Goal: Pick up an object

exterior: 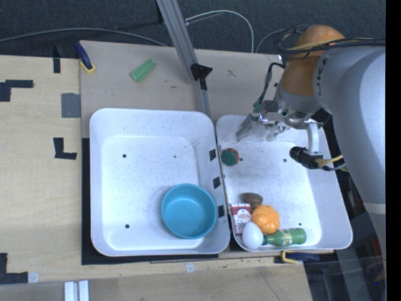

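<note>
Gripper point(258, 129) over right white bin's point(326, 196) far end, fingers spread apart, holding nothing. Small round green-and-red object point(230, 157) lies near, just below-left in bin.

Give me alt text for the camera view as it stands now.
The gripper hangs over the far end of the right bin, apart from a small green ball; an orange, egg, green bottle and red carton cluster at its near end. The left bin holds a blue bowl.

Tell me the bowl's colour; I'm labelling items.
Blue: the bowl in the left bin, camera view.
</note>
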Action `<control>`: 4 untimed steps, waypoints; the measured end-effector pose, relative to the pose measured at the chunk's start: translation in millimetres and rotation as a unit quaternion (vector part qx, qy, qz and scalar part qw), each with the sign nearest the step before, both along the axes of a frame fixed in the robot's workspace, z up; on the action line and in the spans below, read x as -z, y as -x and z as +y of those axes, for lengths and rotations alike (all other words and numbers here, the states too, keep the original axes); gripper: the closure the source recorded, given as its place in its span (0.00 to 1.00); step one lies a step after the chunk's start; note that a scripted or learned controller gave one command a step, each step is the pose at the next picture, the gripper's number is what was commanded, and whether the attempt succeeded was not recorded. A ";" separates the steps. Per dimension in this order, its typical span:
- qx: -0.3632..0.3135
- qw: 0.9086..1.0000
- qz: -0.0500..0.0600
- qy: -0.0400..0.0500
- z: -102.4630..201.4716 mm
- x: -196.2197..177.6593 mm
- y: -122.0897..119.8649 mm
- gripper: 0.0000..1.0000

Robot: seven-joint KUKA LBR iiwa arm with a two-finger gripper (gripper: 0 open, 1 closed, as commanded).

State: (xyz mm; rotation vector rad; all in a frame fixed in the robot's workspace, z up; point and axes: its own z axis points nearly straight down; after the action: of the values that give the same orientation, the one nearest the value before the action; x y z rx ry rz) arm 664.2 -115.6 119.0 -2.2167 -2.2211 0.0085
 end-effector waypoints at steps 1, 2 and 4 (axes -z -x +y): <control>-0.001 1.000 -0.001 0.000 0.9 32.6 0.7 0.00; -0.001 1.000 -0.002 0.000 1.8 20.7 0.0 1.00; 0.000 1.000 -0.005 -0.001 11.8 -73.6 -7.2 1.00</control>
State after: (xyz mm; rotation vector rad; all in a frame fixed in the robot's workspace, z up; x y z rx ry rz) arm 671.4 -103.8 192.7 -2.2201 -2.2264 -0.0043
